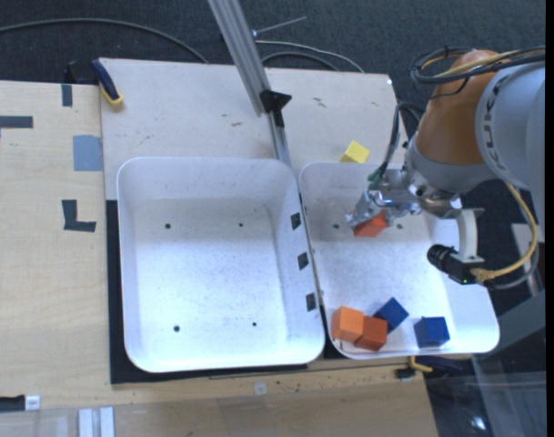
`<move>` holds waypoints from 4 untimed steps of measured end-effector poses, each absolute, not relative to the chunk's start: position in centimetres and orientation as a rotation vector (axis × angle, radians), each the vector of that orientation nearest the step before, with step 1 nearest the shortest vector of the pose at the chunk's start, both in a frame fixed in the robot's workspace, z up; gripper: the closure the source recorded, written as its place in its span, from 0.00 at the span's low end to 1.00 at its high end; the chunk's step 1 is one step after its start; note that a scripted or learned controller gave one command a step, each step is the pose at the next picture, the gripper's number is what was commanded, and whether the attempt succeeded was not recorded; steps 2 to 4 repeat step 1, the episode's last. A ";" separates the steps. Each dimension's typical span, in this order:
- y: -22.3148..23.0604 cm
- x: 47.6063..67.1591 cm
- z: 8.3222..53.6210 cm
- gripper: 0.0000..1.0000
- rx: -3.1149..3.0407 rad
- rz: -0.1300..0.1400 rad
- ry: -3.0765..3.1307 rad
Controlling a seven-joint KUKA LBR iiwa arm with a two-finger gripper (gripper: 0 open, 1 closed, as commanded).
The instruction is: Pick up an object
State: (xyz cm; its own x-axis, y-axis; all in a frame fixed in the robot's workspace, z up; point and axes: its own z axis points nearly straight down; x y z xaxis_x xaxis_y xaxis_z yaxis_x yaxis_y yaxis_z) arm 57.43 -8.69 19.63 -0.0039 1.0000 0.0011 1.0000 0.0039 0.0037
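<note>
My gripper (371, 215) hangs over the upper part of the right bin (399, 344), reaching in from the right. A red-orange block (371, 226) sits right at its fingertips, between them as far as the view shows. Whether the block is lifted off the bin floor I cannot tell. Near the front of the same bin lie two orange blocks (358, 326) side by side, a blue block (392, 313) touching them, and another blue block (431, 331) further right.
The left bin (131, 244) lies beside the right one. A yellow block (356, 152) rests on the bench just behind the right bin. A metal rail (242, 48) slants down to the gap between the bins. Cables loop around the arm at the right.
</note>
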 end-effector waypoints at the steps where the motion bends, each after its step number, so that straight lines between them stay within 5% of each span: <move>1: 1.0 56.6 19.3 1.00 2.214 0.000 2.236; 4: 1.0 56.6 19.3 1.00 2.214 0.000 2.236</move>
